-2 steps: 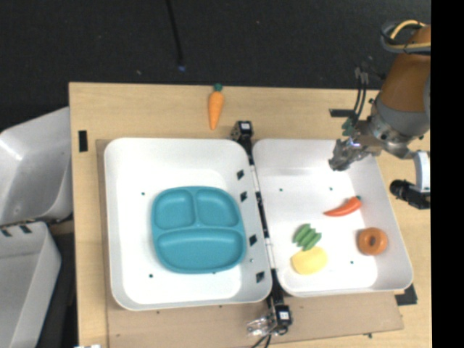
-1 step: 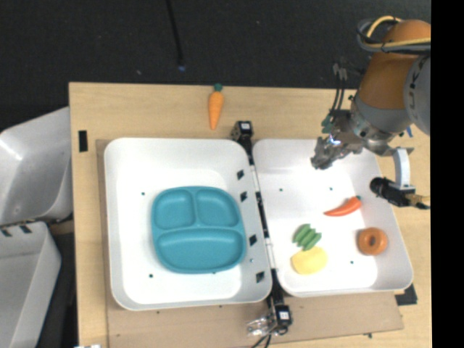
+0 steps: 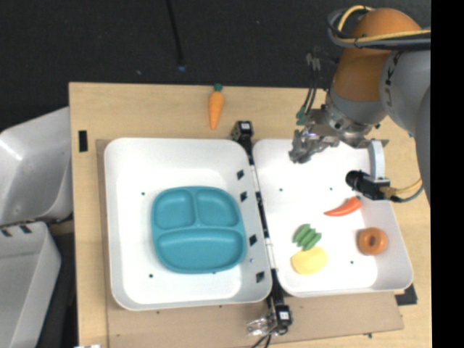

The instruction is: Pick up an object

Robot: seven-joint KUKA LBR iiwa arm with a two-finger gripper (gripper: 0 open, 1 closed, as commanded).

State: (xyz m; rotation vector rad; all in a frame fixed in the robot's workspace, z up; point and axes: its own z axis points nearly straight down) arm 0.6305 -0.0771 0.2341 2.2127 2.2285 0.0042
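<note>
My gripper [image 3: 304,151] hangs over the back left part of the right bin [image 3: 290,172], with nothing visible between its fingers. Toward the front of that bin lie a red chili pepper [image 3: 342,208], a brown doughnut [image 3: 372,241], a green vegetable piece [image 3: 307,235] and a yellow piece [image 3: 309,261] just below it. All of these sit well in front of and to the right of the gripper.
The left bin [image 3: 123,194] holds a blue divided plate [image 3: 198,229]. A toy carrot [image 3: 215,106] lies on the wooden bench behind the bins. Small black clips sit along the seam between the bins.
</note>
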